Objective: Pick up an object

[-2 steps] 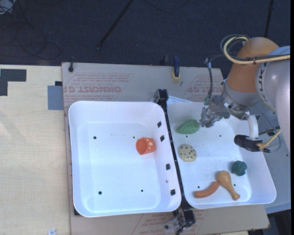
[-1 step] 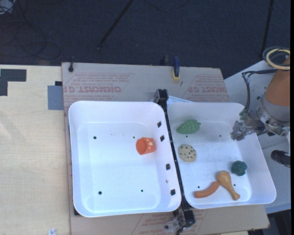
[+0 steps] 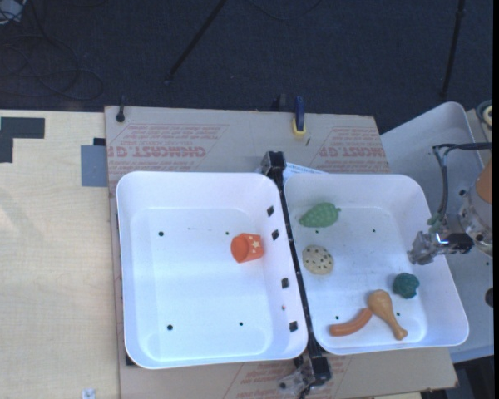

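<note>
The gripper (image 3: 424, 248) hangs over the right edge of the right bin (image 3: 358, 188), its metal tip too small and blurred to tell how it is set; nothing shows in its grasp. Just below it lies a small dark green bumpy lump (image 3: 406, 285). Further down and left lie a tan drumstick (image 3: 385, 310) and an orange sausage (image 3: 351, 323), touching. Left of the gripper sit a speckled round cookie (image 3: 318, 260) and a leafy green vegetable (image 3: 320, 215). Well left, in the left bin (image 3: 150, 223), rests an orange cup (image 3: 247, 247).

Silver-grey metal gripper (image 3: 426, 248), black cable
</note>
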You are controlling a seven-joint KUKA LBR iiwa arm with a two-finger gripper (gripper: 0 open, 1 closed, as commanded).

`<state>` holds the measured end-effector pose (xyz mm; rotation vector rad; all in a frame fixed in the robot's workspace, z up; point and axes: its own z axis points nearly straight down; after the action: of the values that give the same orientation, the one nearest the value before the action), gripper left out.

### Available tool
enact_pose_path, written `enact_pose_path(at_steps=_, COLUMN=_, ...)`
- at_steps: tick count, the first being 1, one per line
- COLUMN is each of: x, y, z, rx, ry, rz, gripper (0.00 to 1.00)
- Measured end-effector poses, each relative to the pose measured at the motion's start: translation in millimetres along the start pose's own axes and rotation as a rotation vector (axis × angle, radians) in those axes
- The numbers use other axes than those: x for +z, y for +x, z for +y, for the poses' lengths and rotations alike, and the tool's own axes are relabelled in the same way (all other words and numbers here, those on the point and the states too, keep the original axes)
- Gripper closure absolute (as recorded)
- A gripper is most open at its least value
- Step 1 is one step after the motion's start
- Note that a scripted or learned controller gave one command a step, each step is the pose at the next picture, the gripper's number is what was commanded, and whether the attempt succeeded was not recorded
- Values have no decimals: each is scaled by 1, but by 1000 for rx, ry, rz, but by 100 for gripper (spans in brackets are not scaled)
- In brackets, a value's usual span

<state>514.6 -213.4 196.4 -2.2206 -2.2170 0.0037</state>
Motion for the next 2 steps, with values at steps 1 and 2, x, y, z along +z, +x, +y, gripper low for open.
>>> enact_pose_path(at_steps=1, x=-92, y=74, z=-35, rx=-8, ry=-10, rz=1, gripper=100)
enact_pose_path(at_steps=2, x=-67, y=120, z=-40, rx=-6, ry=2, rz=2, gripper=100)
